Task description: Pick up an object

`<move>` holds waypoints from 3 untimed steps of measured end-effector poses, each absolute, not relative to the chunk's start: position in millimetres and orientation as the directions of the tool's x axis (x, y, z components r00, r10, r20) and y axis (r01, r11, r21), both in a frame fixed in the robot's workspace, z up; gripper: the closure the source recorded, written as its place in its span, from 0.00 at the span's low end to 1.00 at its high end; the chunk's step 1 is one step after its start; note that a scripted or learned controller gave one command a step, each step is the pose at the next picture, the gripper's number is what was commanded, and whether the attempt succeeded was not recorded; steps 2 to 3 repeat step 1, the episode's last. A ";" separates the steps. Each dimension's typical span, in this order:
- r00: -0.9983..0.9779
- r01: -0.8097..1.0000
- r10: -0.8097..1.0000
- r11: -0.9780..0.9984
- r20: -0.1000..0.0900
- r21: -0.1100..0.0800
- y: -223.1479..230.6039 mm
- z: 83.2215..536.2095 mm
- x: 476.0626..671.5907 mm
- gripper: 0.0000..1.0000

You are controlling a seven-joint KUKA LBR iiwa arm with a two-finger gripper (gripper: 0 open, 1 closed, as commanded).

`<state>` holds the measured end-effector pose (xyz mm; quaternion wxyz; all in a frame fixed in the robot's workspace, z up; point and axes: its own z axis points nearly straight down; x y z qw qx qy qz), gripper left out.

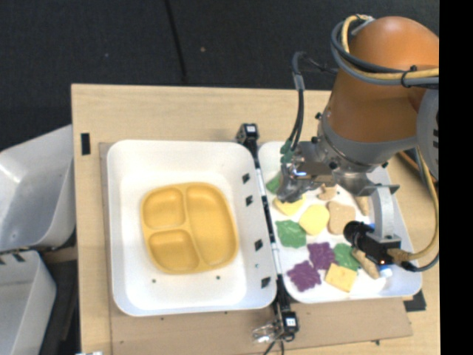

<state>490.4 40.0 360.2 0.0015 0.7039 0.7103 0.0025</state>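
Note:
The right bin (399,291) holds several small toy food pieces. Among them are a pale yellow piece (314,219), a tan piece (340,216), a green leaf-like piece (290,233), two purple pieces (321,254) and a yellow square (341,277). My gripper (292,187) hangs low over the bin's upper left part, just above another yellow piece (288,208) and beside a green piece (273,184) at the bin's left wall. The arm's orange band (377,80) hides the far part of the bin. Whether anything is in the gripper is hidden.
In the left bin (122,272) lies a yellow divided plate (188,226). A black divider strip with clips (260,220) runs between the bins. Cables (299,109) hang beside the wrist. A black and orange fitting (369,246) reaches over the right bin's lower right.

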 end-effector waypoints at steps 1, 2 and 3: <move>-0.014 1.000 1.000 0.014 0.005 0.010 146.9 439.6 498.6 1.00; -0.014 1.000 1.000 0.014 0.005 0.010 146.9 439.6 498.6 1.00; -0.014 1.000 1.000 0.014 0.005 0.010 146.9 439.6 498.6 1.00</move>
